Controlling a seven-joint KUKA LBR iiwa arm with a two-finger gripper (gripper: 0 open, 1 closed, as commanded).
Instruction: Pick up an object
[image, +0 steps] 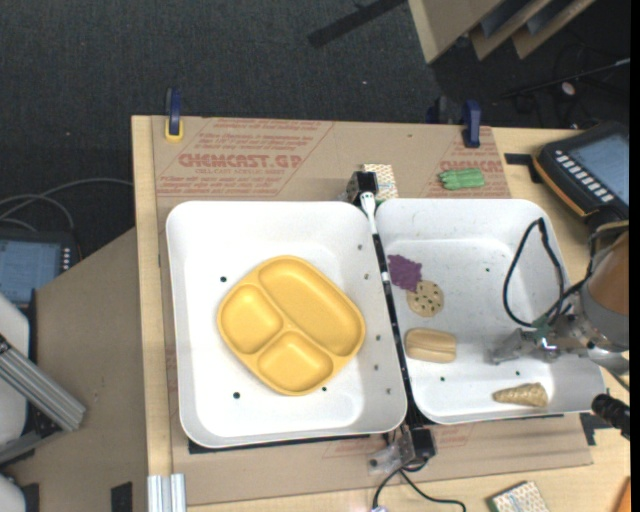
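Two white bins (190, 300); gripper (505, 350) low beside bread roll (431, 346).

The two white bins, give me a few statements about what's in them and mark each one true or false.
1. The yellow divided tray lies in the left bin. True.
2. The cookie sits in the left bin. False: it is in the right bin.
3. The end effector is over the right bin. True.
4. The end effector holds the cone-shaped piece. False: that piece lies apart on the bin floor.
5. The tan block lies beside the divider between the bins. True.
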